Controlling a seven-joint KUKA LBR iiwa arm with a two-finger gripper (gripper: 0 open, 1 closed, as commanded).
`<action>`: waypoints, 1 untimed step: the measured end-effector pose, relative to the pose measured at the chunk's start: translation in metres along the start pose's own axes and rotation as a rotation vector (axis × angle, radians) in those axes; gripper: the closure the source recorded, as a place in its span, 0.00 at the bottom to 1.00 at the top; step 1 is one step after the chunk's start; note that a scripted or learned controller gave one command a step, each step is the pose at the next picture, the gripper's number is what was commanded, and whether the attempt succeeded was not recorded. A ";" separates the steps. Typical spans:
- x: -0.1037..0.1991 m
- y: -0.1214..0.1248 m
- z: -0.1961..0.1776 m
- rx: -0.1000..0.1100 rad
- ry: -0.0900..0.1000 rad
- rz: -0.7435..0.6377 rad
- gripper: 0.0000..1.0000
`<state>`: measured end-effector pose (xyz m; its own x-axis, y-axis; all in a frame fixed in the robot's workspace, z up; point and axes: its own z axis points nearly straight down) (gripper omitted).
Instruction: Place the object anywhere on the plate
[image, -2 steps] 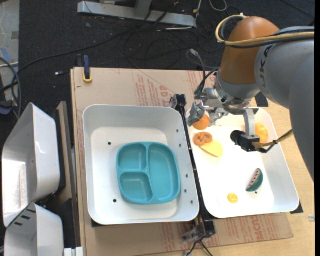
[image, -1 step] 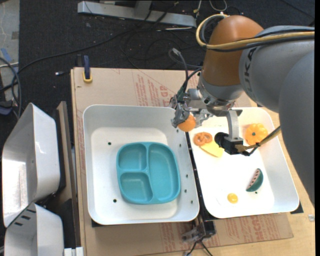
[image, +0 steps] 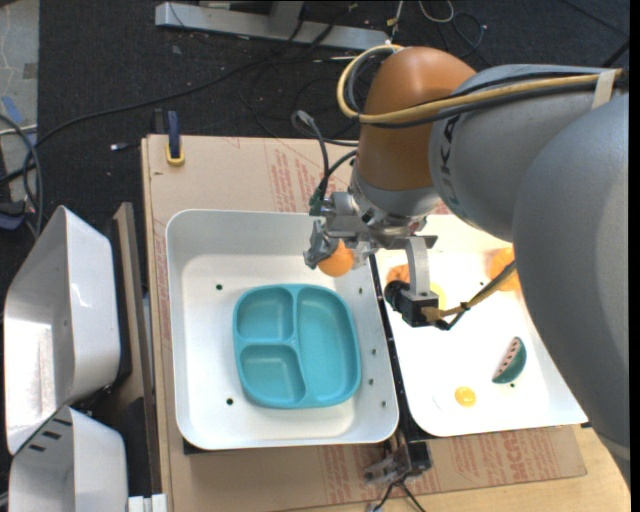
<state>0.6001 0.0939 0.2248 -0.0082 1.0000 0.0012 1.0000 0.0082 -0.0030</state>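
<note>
Left bin: teal plate (image: 296, 346) (three compartments)
Gripper (image: 333, 252) above its far rim, an orange object (image: 338, 261) between its fingers.

Colours only, camera view.

- Plate (image: 296, 346): teal-turquoise, uniform, no pattern, three compartments all the same shade.
- Left bin (image: 190, 300): white, a few small dark dots on its floor. Right bin (image: 530, 395): white.
- Object at the end effector (image: 338, 252): orange ball (image: 338, 262), plain.
- End effector: grey metal, dull.
- Arm (image: 520, 130): grey, with an orange band (image: 415, 80); yellowish cable (image: 470, 100) along it.
- In right bin: small yellow piece (image: 465, 397); watermelon slice (image: 509, 360), red with dark seeds and green rind; orange item (image: 502, 268), partly hidden.
- Worktop (image: 230, 175): tan cardboard with faint red printing.
- Floor (image: 90, 70): dark grey-black.
</note>
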 end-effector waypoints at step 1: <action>0.051 -0.012 0.006 -0.001 -0.001 0.000 1.00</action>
<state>0.5874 0.1448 0.2194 -0.0080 1.0000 0.0006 1.0000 0.0080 -0.0025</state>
